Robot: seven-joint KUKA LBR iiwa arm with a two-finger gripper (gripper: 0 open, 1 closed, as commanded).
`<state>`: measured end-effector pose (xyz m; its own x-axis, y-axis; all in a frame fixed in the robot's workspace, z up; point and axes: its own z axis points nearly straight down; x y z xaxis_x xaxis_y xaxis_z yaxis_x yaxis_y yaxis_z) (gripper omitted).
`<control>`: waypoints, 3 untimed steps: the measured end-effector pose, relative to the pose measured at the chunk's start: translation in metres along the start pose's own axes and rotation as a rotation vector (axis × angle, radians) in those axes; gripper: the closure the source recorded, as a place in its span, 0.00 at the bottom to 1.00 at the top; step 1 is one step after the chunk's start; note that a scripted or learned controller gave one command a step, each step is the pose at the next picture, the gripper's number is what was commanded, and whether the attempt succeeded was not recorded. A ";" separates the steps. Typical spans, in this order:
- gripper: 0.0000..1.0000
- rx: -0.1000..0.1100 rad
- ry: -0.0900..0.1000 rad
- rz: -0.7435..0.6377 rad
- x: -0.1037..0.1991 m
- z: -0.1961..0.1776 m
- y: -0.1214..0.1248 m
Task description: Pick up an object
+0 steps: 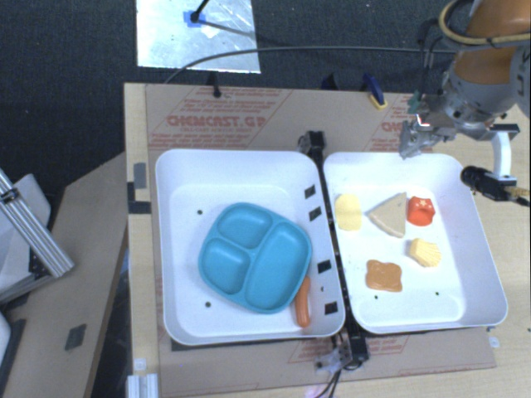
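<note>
The right bin (pixel 477 247) holds a pale yellow block (pixel 348 211), a beige wedge (pixel 389 215), a red piece with a white top (pixel 421 211), a small yellow ridged piece (pixel 425 253) and an orange-brown piece (pixel 384 276). In the left bin (pixel 178 222) a blue divided plate (pixel 254 257) lies with an orange sausage (pixel 303 301) beside it, near the front right corner. My gripper (pixel 412 145) hangs over the back rim of the right bin, above and behind the red piece, apart from every object.
A cardboard sheet (pixel 241 114) lies under both bins. A black divider with clips (pixel 319 214) runs between them. A shiny foil sheet (pixel 197 23) sits at the back left, and aluminium framing (pixel 29 230) stands at the far left.
</note>
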<state>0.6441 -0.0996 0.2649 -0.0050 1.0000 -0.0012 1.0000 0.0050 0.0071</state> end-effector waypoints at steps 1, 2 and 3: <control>1.00 0.007 0.003 -0.005 0.061 0.012 -0.012; 1.00 0.008 0.003 -0.005 0.114 0.028 -0.024; 1.00 0.007 0.003 -0.006 0.170 0.022 -0.041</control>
